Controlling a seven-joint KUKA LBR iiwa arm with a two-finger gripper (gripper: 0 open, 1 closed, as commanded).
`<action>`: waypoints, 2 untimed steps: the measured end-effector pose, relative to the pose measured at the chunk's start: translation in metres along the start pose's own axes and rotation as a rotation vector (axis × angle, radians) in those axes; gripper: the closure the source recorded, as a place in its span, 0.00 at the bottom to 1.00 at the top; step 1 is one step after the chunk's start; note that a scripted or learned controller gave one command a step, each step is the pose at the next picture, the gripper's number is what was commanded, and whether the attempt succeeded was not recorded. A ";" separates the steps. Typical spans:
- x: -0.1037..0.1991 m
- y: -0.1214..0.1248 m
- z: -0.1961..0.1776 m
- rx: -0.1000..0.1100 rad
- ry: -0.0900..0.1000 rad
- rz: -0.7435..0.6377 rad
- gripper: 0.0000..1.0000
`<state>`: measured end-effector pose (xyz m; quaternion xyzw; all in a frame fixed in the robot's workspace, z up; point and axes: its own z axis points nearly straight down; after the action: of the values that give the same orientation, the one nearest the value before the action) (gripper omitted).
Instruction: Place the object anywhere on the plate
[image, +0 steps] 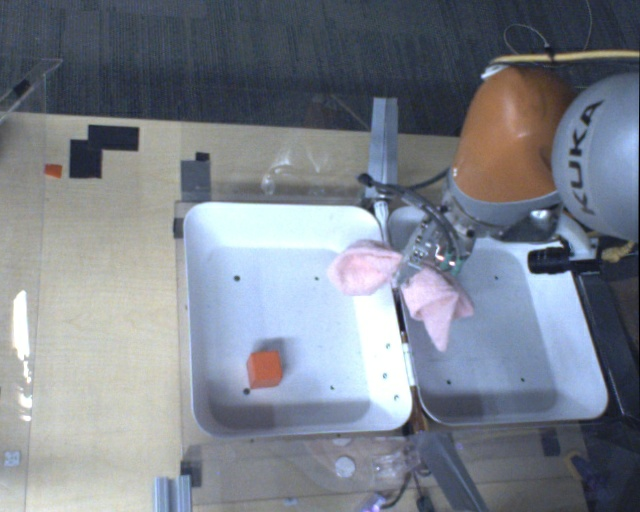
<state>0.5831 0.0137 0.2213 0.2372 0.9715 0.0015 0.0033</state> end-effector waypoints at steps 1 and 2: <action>0.047 0.037 0.001 -0.002 -0.001 -0.400 1.00; 0.089 0.067 -0.012 -0.003 -0.003 -0.479 1.00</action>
<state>0.5349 0.1143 0.2336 -0.0001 1.0000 0.0020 0.0053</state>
